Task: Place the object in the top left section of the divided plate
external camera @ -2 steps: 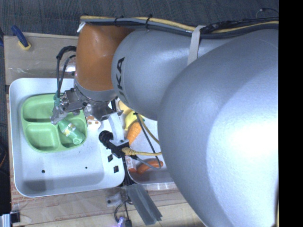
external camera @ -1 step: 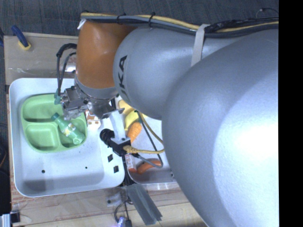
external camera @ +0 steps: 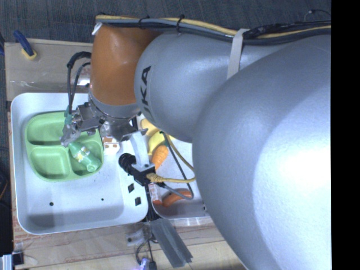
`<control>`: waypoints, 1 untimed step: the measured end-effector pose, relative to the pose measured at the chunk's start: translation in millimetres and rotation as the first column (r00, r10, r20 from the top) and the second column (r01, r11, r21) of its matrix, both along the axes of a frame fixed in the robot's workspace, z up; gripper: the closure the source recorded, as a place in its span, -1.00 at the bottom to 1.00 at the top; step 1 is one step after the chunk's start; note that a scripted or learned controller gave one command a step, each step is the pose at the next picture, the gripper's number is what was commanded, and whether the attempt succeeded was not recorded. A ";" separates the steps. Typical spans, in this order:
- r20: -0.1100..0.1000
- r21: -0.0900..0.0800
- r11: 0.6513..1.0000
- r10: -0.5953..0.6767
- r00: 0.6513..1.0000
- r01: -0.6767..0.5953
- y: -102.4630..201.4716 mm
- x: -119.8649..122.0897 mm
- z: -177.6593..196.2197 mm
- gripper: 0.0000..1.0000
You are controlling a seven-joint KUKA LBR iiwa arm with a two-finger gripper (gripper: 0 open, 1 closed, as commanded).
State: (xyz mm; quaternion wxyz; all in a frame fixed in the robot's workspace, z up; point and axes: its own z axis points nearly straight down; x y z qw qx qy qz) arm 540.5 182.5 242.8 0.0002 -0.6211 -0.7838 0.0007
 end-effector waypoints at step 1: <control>-0.001 0.000 1.000 0.007 1.000 -0.007 0.7 0.1 9.3 1.00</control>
